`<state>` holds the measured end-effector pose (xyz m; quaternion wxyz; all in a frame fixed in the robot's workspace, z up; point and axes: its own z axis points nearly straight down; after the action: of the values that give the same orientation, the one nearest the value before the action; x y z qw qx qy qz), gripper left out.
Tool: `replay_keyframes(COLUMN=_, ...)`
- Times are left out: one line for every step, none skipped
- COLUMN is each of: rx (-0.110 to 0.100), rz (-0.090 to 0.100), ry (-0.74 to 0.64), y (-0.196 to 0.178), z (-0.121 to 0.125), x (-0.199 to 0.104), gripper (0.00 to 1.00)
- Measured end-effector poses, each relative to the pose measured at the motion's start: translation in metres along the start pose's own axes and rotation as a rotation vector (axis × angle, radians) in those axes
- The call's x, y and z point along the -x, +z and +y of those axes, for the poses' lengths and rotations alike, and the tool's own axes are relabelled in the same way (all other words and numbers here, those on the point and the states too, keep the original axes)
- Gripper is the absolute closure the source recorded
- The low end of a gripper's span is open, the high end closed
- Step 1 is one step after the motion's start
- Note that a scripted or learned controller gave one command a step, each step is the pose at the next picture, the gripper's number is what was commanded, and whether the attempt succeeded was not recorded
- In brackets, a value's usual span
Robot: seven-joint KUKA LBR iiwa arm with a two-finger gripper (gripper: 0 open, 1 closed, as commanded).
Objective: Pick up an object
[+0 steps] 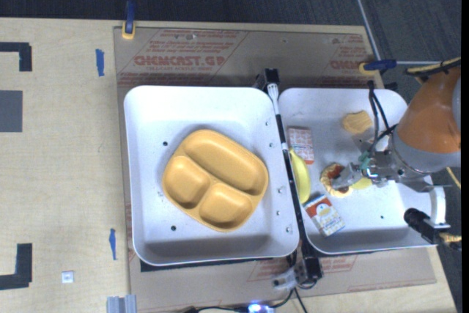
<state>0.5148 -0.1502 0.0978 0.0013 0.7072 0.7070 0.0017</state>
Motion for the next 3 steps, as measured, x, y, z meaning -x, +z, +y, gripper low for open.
replay_keyframes(rx=0.004, rz=-0.001, ry=0.0, y=-0.011, z=0.001, x=0.0, gripper=1.0)
replay_keyframes(rx=0.002, rz=-0.002, ry=-0.002, y=0.011, z=0.075, x=-0.01, gripper=1.0)
replay_keyframes(rx=0.0, rz=0.001, ry=-0.003, y=0.012, z=0.074, x=-0.011, gripper=0.0)
